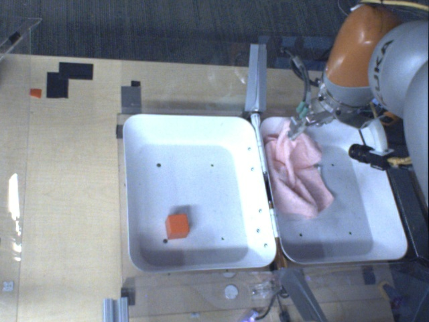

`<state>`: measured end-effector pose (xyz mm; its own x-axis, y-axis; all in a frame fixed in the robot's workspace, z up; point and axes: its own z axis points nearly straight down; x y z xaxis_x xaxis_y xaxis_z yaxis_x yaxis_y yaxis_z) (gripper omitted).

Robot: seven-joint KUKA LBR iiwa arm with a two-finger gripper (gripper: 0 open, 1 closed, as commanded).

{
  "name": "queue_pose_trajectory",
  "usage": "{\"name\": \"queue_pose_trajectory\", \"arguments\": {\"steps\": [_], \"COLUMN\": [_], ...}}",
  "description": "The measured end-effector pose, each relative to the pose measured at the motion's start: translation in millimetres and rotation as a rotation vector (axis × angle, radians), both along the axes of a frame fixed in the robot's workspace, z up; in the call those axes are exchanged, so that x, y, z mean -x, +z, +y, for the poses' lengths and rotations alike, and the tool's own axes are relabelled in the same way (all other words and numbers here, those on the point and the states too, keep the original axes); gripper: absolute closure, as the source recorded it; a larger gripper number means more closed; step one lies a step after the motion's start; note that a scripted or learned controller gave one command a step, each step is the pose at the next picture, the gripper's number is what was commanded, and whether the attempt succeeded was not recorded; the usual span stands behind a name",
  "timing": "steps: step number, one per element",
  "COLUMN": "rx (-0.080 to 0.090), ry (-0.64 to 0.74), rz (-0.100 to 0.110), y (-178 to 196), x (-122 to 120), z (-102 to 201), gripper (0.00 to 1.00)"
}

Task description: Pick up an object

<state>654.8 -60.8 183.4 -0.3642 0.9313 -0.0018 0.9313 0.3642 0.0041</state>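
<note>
Reaching in from the right, the grey arm bends over the far corner of the right bin, its rounded orange band sitting just above the wrist. The gripper points down and to the left, its thin metal fingertips pinched on the upper edge of a pink cloth — a peak of fabric is drawn up between them, so the fingers are closed on it.

That cloth is soft and limp, pale pink, crumpled into long folds. It lies along the left side of the right bin, close against the wall it shares with the left bin, and trails from the gripper toward the near side, where it ends in a rounded heap resting on the bin floor.

Both bins are shallow, smooth and white, with rounded corners and a few small dark dots scattered over their floors. A grey metal bar stands at the far end of the seam between them.

In the left bin, toward the near left corner, sits a small orange block — squarish and matte, well apart from the cloth.

The bench is pale wood with a faint grain; black stepped shapes and a tiny orange square lie flat at its far left.
</note>
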Motion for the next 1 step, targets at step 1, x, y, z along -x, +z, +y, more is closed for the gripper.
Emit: {"name": "queue_pose_trajectory", "arguments": {"steps": [1], "rx": [0.001], "ry": [0.095], "rz": [0.001], "y": [-0.9], "x": [-14.7], "z": [19.7], "gripper": [1.0]}}
